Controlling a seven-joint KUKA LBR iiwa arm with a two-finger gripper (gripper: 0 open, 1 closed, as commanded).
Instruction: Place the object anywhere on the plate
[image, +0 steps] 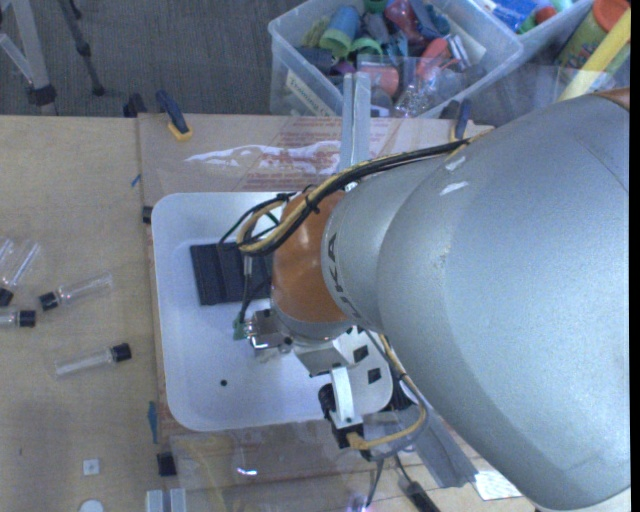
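Over the middle of the white bin, your gripper hangs low beneath the orange band. The wrist points nearly straight down, a pose that suggests work on the bin floor rather than travel across the bench. The bulk of the grey arm covers the gripper from above, so you cannot tell whether it is spread or pressed together, or whether it carries anything. A tiny green glint at its left edge is too small to name. Just beside it, toward the back left of the bin, lies a black ribbed slab. It rests flat on the floor, and its right end is hidden under the yellow and black cables that loop off the wrist. Lying flat like that, it looks settled and unlikely to slide or tip. Judge it as the task's thing, though you cannot tell whether it is the piece to be moved or the plate that receives it. A dark speck sits alone on the bare floor nearer the front. Out on the bench to the left, clear vials with black caps lie scattered well apart from the bin. A clear tub of coloured oddments stands behind the bin.
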